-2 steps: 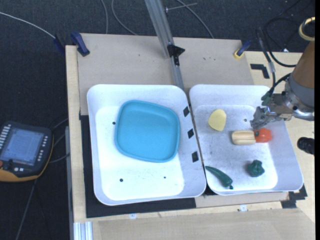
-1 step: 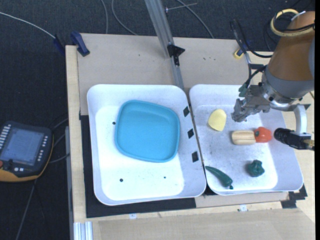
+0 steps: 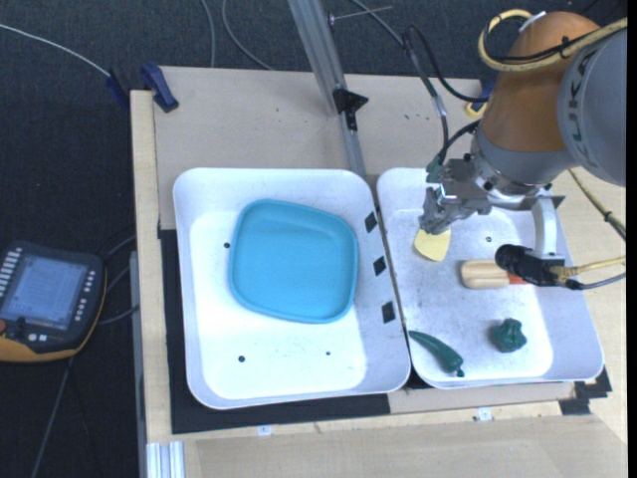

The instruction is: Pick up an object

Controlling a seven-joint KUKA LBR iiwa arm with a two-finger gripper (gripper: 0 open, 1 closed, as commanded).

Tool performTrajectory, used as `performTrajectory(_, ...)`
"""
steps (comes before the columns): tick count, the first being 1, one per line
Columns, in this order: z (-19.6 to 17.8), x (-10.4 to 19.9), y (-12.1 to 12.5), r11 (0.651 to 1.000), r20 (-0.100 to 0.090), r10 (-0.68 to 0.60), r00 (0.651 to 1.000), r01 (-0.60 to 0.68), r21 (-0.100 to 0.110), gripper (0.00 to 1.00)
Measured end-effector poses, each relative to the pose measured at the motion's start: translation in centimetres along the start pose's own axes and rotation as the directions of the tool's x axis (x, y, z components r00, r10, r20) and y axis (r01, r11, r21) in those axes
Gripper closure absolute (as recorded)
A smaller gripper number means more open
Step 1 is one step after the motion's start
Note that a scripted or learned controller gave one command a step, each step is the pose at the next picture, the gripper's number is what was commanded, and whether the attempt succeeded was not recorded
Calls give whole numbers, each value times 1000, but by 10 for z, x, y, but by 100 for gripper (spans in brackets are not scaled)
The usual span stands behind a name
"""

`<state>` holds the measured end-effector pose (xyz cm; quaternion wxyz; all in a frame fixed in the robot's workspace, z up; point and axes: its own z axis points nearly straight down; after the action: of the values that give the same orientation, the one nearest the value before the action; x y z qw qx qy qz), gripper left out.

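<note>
One pale yellow flat wedge-shaped piece [image 3: 433,245] is lying in the right white bin [image 3: 572,352], and the gripper [image 3: 439,217] is hovering at its upper edge; whether the fingers are spread or pinching it, I cannot tell. Farther right, the wooden-handled tool [image 3: 488,274] is lying crosswise.

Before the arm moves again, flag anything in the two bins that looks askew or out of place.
One thing: the green pepper in the right bin lies pushed against the front-left rim rather than flat on the floor. The blue plate sits flat in the left bin. Nothing looks spilled or broken.
</note>
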<state>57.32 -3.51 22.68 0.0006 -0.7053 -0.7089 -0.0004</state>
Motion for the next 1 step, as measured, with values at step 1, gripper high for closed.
performTrajectory(1, 8, 45, 20, 1000, 0, 1, 1000, -1, 0, 100)
